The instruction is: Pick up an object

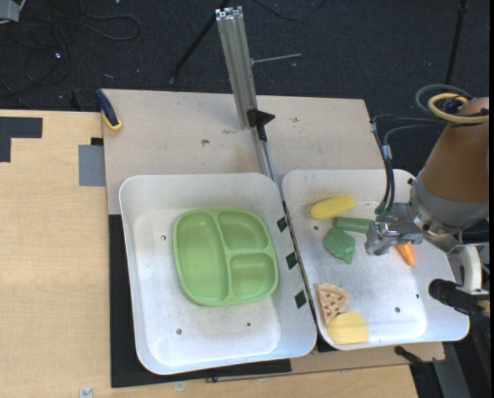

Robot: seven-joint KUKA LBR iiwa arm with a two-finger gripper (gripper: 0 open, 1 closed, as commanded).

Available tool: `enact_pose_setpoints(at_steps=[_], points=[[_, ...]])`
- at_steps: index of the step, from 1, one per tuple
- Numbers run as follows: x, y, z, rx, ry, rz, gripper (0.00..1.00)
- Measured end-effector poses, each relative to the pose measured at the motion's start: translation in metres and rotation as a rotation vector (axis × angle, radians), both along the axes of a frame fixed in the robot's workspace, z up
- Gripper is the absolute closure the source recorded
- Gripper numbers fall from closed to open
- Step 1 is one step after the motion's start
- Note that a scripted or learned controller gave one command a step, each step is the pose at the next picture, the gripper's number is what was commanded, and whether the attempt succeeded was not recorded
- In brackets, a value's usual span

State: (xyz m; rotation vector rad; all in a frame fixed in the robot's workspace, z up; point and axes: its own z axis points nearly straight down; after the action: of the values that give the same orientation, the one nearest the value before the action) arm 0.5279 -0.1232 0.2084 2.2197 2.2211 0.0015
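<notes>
On the desk, the right bin holds toy corn. It looks light and slick; grab its middle. I cannot tell the end effector's state.

The arm is a fat rounded tube, grey below a broad orange band. A black cable loops beside it toward a small silver metal wrist block.
</notes>
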Motion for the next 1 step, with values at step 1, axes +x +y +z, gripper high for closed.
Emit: enact_pose_setpoints(at_steps=[1], points=[[-0.0091,0.0527,0.0107,0.003,0.005,0.004,1.00]])
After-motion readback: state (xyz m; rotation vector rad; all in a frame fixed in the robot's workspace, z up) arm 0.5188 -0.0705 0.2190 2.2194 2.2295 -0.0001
